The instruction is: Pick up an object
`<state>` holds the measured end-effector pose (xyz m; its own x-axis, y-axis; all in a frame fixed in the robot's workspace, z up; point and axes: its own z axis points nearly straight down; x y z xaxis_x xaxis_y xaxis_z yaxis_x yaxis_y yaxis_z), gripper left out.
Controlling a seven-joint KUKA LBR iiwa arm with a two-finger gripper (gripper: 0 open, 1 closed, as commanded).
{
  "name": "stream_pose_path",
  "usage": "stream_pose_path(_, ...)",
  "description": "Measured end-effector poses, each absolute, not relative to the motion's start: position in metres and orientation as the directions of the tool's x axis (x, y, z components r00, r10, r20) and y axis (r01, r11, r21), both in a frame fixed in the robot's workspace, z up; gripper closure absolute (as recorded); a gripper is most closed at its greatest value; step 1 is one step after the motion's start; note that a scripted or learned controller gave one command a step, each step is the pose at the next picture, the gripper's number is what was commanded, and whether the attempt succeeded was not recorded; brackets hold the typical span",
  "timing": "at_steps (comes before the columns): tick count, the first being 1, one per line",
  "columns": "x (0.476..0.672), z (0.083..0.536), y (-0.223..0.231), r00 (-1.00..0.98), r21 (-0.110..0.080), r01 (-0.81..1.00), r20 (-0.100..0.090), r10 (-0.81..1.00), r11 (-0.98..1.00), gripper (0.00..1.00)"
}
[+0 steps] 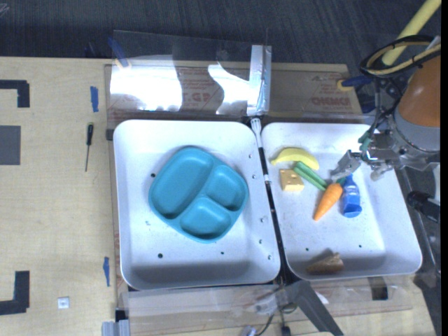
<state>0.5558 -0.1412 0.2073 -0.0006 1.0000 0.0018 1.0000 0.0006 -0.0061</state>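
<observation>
over the right bin (392, 254), the gripper (358, 161) hangs with fingers parted, grasping nothing. just below it lie a blue object (350, 200) and carrot (327, 201). left bin (133, 187) carries a blue divided plate (199, 192).

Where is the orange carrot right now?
The carrot lies in the right bin of the camera view, near its middle, tilted, between the green stick and the blue toy, just below the gripper.

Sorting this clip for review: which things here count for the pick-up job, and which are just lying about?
Job: gripper; right white bin holding yellow banana, green stick, orange carrot, blue bottle, yellow cheese block, brown piece.

Lying about: left white bin, blue divided plate.
</observation>
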Motion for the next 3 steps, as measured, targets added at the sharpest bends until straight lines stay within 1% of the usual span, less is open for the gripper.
stream_pose_path(1,0.548,0.09,-0.179,-0.062,0.0,0.998,0.0,0.998,0.062,0.0)
stream_pose_path(2,0.548,0.095,-0.179,-0.06,-0.004,0.998,0.002,0.998,0.06,1.0)
stream_pose_path(3,0.554,0.218,-0.121,-0.024,0.003,1.0,0.0,1.0,0.024,1.0)
